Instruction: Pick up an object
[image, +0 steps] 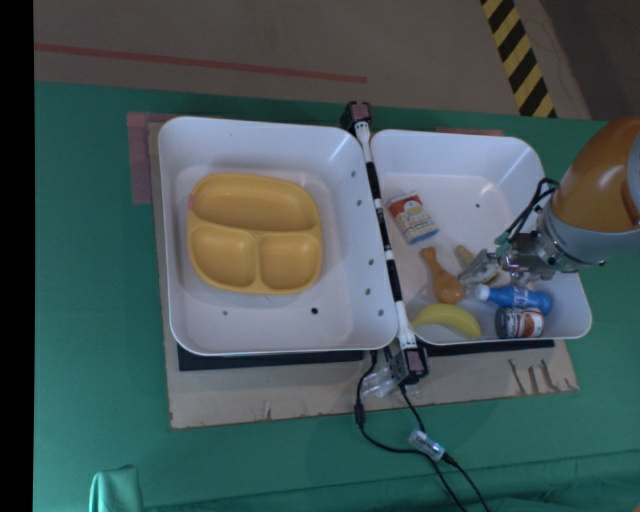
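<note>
While its finger state cannot be told, the gripper (482, 268) hovers beside the chicken drumstick (441, 278).

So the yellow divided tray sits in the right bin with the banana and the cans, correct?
Not quite. The camera view shows the yellow divided tray alone in the left bin. The banana and the cans lie in the right bin, where the gripper is.
</note>
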